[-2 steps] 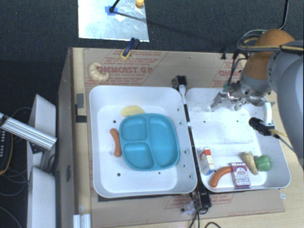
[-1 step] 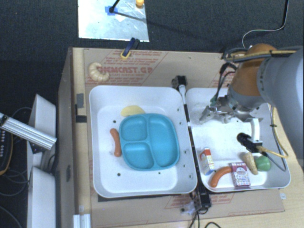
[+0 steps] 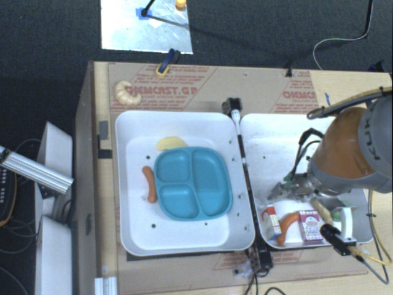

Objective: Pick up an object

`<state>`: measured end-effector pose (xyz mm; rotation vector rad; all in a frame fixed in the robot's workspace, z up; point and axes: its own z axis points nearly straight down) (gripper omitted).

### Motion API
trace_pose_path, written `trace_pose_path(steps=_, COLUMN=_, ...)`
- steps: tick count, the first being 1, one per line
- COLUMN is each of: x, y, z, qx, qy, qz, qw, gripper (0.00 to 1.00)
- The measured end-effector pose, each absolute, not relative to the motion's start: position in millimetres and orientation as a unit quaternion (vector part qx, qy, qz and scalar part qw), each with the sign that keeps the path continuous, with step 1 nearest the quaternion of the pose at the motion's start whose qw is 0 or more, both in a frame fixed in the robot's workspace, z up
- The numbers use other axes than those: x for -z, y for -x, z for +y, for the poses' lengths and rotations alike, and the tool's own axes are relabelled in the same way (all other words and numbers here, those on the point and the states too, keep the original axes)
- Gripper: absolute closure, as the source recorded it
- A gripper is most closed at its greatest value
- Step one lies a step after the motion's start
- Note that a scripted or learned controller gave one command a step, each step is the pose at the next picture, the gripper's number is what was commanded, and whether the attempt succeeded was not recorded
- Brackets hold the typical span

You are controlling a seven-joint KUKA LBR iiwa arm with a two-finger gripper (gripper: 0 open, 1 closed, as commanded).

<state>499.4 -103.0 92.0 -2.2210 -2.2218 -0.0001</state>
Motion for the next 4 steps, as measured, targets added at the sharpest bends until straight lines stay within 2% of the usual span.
trace_pose_path(steps=1, x=-85, y=-554.1, z=-178, qx=0.0003, qy=0.707, qz=-0.707, qw=-0.001, gripper=0.0)
trace_pose_path(steps=2, x=-85, y=-640.0, z=-156, qx=0.0012, qy=0.706, qz=-0.709, qw=-0.001, gripper=0.0)
trace_pose_path(steps=3, x=-96, y=-640.8, z=-156, qx=0.0015, qy=0.704, qz=-0.71, qw=-0.003, gripper=1.0)
trace_pose_path(steps=4, x=-107, y=-641.9, z=-157, qx=0.0022, qy=0.703, qz=-0.711, qw=-0.005, gripper=1.0)
